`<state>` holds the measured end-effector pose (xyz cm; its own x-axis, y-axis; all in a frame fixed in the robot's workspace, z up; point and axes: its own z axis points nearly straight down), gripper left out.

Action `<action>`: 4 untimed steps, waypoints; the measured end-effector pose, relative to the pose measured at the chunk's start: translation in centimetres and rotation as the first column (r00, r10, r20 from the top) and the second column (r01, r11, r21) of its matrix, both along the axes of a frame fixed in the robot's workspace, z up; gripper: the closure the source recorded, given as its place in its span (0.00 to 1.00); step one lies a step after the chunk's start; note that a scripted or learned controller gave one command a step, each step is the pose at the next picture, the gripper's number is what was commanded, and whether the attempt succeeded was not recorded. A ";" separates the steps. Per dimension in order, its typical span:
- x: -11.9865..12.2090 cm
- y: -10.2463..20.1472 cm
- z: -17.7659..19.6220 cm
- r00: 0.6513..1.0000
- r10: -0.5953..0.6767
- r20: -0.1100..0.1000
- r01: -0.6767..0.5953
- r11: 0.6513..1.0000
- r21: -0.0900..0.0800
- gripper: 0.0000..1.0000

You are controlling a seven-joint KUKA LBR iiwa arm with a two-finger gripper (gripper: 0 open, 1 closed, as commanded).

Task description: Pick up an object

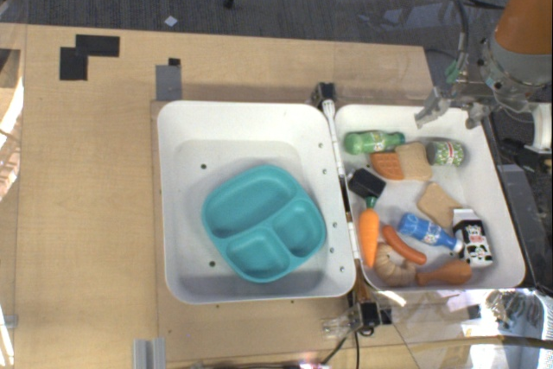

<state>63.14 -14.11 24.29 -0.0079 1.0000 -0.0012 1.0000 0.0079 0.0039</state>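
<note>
The right bin (511,229) holds several toy foods. Along its far side lie a green bottle (373,140), a green can (445,153), a tan bread piece (414,160) and an orange cracker (387,167). Nearer the front lie a black block (367,182), a carrot (369,238), a red sausage (404,244), a blue bottle (428,231), a bread slice (438,205), a cow-print carton (472,242) and a drumstick (442,274). My gripper (451,111) hangs open over the bin's far rim, above the can, with nothing between its fingers (429,110).
The left bin (169,186) carries a teal divided plate (263,223). A hinge bar (335,151) runs between the two bins. Black marks (88,54) and a grey bracket (169,82) sit on the wooden bench at the back left. Cables lie at the front edge (371,320).
</note>
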 end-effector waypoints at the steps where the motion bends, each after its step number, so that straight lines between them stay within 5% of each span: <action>1: -2.0 3.8 -13.6 0.991 0.130 0.008 -0.130 0.991 -0.004 0.00; 2: 0.0 5.0 -15.1 0.976 -0.216 0.010 0.216 0.976 -0.004 0.00; 3: 0.3 5.1 -13.7 0.977 -0.210 0.022 0.210 0.978 -0.004 1.00; 4: -4.7 9.7 -5.4 0.915 -0.404 0.002 0.404 0.915 0.007 1.00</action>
